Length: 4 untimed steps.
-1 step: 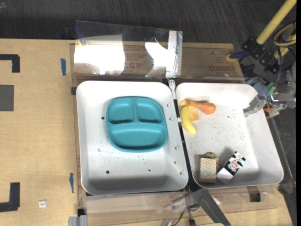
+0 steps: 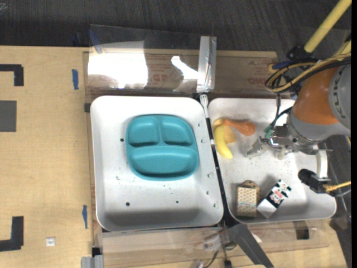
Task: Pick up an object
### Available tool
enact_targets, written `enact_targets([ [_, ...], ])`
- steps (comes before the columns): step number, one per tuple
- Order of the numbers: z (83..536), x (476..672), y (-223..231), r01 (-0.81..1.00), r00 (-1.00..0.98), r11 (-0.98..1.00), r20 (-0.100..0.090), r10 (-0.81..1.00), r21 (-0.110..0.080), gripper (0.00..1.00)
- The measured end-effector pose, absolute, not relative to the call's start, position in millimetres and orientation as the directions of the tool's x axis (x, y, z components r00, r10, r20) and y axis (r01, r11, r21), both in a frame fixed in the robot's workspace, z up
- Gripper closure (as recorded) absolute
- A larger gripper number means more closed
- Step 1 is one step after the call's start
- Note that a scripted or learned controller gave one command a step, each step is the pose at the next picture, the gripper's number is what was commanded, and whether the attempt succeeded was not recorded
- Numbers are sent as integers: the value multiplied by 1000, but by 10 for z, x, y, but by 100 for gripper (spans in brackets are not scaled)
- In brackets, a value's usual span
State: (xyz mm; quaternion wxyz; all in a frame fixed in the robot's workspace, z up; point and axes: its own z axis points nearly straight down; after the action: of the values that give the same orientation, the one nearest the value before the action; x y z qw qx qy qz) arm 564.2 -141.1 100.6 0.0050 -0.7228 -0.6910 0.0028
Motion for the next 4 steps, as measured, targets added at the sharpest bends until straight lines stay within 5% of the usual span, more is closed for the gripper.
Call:
enact_targets([
  [1,872,6195,-958,991,-131,131,-2,991,5,0],
  [2,861,6592,-1156,992,-127,127,-2,992,4,0],
  [3,979,6597,-1148,991,-131,131,-4,991,2,100],
  [4,1893,6418,-410,1000,8,-8,2,1000,10,100],
])
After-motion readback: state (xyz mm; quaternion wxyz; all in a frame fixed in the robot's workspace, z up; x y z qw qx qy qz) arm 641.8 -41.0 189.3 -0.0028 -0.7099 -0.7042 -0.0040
